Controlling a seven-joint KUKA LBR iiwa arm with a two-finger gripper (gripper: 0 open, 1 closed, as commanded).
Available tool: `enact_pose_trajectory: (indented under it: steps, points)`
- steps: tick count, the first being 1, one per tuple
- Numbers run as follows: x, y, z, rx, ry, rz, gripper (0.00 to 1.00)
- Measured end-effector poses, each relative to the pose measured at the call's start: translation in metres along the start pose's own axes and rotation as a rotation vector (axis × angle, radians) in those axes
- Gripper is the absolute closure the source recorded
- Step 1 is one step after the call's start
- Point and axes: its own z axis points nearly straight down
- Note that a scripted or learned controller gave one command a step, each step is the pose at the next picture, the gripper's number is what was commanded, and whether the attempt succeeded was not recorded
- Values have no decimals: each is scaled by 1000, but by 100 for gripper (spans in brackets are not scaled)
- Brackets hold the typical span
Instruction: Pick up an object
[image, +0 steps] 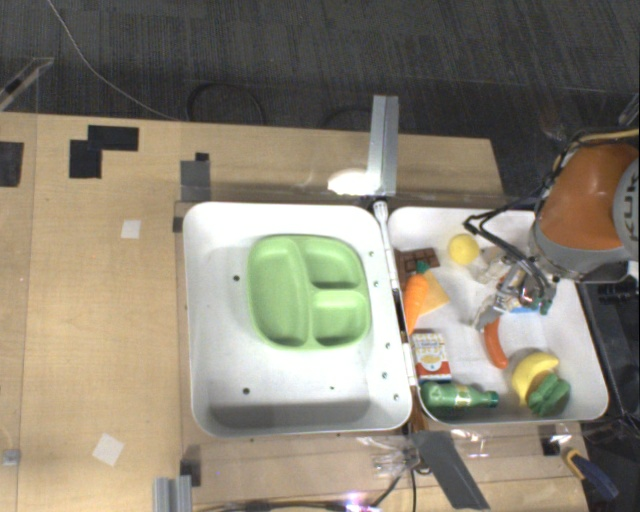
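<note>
The gripper (503, 302), finger state impossible to tell, hovers low in the right bin (585, 330). Beyond it lies a green tray (305, 290). Nearer: carrot (425, 295), yellow-green toy (537, 380), orange sausage (494, 345) just beneath. Descend squarely over one item, probably the sausage.

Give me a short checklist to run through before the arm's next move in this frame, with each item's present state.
1. Gripper is over the right white bin, not the left: ok.
2. Something is held between the fingers: cannot tell, they are too small and blurred.
3. Candidate close by: the orange-red curved sausage-shaped toy lies just below the gripper, apart from its neighbours: ok.
4. Space around the small yellow lemon-shaped toy: ok, bare floor beside it.
5. Green plastic bottle is easy to reach: not ok, it lies against the bin's front wall.
6. Green divided plastic tray sits in the left white bin, clear of the arm: ok.
</note>
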Motion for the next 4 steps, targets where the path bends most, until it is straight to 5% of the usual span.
enact_pose_trajectory:
  steps: [2,3,4]
  points:
    - [85,0,-3,-2,-4,444,0]
    - [105,-4,-3,-4,-7,635,0]
    - [92,-38,-3,-1,-1,576,0]
